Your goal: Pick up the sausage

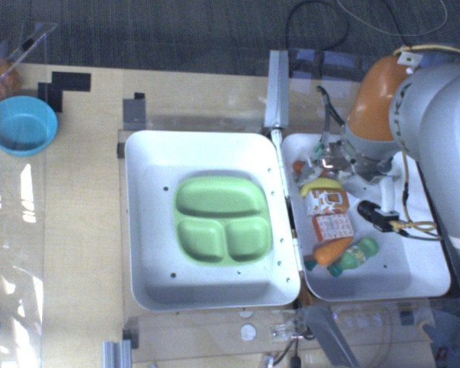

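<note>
Closest to the lens is the grey arm point(445, 121), which reaches in from the right with its orange band point(376, 98) above the wrist. It hangs over the back half of the right bin point(402, 278). Under it, the pale wooden bench point(84, 175) runs across the whole view.

On the bench, the left bin point(153, 167) is the larger white shape. A green divided tray point(222, 219) lies flat in its middle, with one long compartment at the back and two smaller ones in front. The right bin stands just beside it, and their walls almost touch. A blue bowl point(21, 125) sits well apart, at the far left of the bench.

The gripper point(331, 159) is low in the back left part of the right bin, just above a yellow banana point(322, 185). From this angle I cannot tell whether it is wide or narrow, or whether it holds anything.

In front of the banana lies an orange, white and red packet point(330, 213). An orange carrot point(333, 250) lies aslant in front of the packet, touching a green bottle point(356, 254) on its right.

I cannot pick out the sausage with certainty. A small reddish-brown piece point(298, 167) lies by the right bin's left wall, just beside the banana and the gripper, but it is too small to name.
</note>
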